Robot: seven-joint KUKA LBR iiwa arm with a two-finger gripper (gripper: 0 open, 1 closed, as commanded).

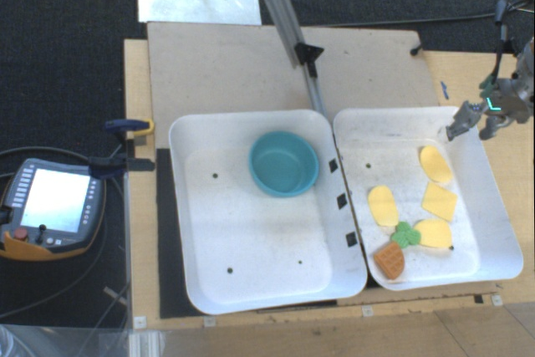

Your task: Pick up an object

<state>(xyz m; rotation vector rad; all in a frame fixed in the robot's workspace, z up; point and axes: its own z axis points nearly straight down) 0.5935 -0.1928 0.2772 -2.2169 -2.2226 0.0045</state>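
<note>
My gripper (474, 127) hangs over the far right corner of the right bin (501, 251), open, with nothing between its fingers. Below and left of it lie several yellow pieces: an oval (435, 164), a square (440, 201), another oval (383, 205) and a rounded piece (434, 234). A small green item (406, 235) lies between them. An orange waffle-like piece (389, 261) rests near the bin's front left corner. A teal bowl (284, 163) stands upright in the left bin (201, 263).
A metal pole (280, 4) slants from the top down to the gap between the bins. A blue-handled clamp (129, 128) and a teach pendant (52, 206) sit left of the bench. Cables hang at the far right.
</note>
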